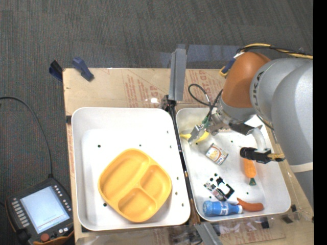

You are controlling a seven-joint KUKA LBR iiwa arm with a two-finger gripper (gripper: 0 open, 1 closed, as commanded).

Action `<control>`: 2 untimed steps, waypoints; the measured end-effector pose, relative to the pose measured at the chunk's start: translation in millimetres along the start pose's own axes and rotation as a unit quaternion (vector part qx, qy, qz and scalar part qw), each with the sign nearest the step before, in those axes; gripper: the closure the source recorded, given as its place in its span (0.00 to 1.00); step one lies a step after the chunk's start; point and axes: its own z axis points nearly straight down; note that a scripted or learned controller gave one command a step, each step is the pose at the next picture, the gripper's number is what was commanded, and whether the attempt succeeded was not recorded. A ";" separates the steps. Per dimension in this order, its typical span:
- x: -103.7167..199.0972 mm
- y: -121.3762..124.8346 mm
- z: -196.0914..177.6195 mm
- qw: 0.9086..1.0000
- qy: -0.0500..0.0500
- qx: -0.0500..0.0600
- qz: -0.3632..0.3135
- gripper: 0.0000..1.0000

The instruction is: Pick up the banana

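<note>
Nearest the camera, on the floor left of the tabletop (127, 88), sits a teach pendant (36, 211) with a lit screen. In the right bin (283, 200), along its near wall, a blue bottle (220, 208) lies on its side. An orange-red piece (250, 205) is just beside the bottle's cap end. A little farther in is a small black-and-white item (219, 187). The left bin (84, 124) holds a yellow divided plate (135, 185), set toward its near half.

Farther back in the right bin, a carrot (249, 169) lies near the right side. A small tin (216, 153) lies tipped near the middle.

The banana (198, 135) lies in the far left part of the right bin, close to the wall that divides the two bins. Its long axis runs roughly across the view with a slight tilt. One end points toward the dividing wall, and the other reaches up and to the right under the gripper (207, 126). The gripper sits right at that end of the banana, which extends from the jaws toward the left. It cannot be told whether the jaws are open, closed or gripping the fruit.

Beyond the bins, a grey post (178, 75) stands at the tabletop's far edge, and blue tape (82, 68) marks its far left corner.
</note>
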 end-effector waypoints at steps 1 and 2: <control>1.0 0.4 -9.9 1.000 0.000 0.001 -0.002 1.00; 1.0 0.4 -9.7 1.000 0.000 0.001 -0.002 0.00</control>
